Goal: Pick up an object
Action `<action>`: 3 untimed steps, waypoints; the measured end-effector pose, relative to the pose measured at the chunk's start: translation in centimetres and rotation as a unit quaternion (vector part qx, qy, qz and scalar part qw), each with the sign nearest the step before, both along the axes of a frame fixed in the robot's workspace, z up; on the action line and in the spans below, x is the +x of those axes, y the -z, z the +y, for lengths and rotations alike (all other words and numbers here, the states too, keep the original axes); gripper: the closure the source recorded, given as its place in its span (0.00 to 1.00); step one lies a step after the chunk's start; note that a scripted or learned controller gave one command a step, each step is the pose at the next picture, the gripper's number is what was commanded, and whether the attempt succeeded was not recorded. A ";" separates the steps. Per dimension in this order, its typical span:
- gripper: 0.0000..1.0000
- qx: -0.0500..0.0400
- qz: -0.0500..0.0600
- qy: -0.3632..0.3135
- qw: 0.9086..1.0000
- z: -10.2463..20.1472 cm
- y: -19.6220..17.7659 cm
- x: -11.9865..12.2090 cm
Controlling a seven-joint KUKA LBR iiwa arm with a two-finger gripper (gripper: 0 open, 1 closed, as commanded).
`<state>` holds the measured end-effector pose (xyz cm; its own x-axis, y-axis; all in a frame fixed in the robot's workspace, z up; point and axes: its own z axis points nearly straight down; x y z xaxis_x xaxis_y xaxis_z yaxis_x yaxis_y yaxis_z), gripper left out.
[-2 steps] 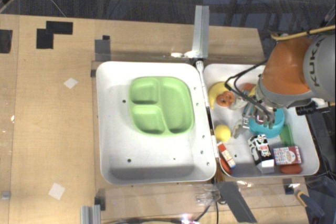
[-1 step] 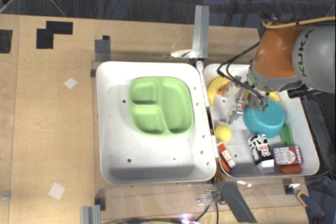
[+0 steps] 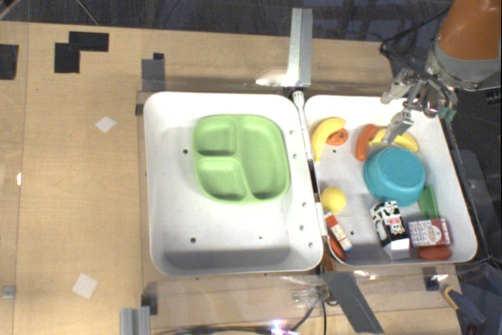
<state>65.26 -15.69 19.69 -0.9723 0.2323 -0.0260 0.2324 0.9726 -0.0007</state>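
- The two shallow white plastic bins sit side by side: the right-hand bin point(image 3: 464, 243) lies under the arm and holds the clutter, so the picking is plainly meant to happen there; the left-hand bin point(image 3: 165, 192) lies well away from the gripper.
- The grey arm with its orange band point(image 3: 471, 16) leans in over the right bin's far corner, which puts the two-finger gripper point(image 3: 401, 123) low over the back of that bin.
- A green moulded plastic tray with three compartments point(image 3: 238, 157) rests flat in the left bin, well apart from the gripper.
- A teal round plastic bowl point(image 3: 394, 173) sits just in front of the gripper, nearer the camera; its broad body probably crowds any approach from that side.
- A small yellow curved banana-like toy point(image 3: 404, 142) lies right at the fingertips, part-hidden by the bowl. I judge it the likeliest thing to pick up.
- An orange-red rounded toy point(image 3: 365, 140) lies just beside the gripper, toward the left bin.
- Nothing can be made out between the fingers, and I cannot tell whether they are spread or closed.
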 end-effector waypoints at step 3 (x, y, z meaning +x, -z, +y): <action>0.00 -0.002 0.005 -0.172 0.985 -2.2 3.2 0.4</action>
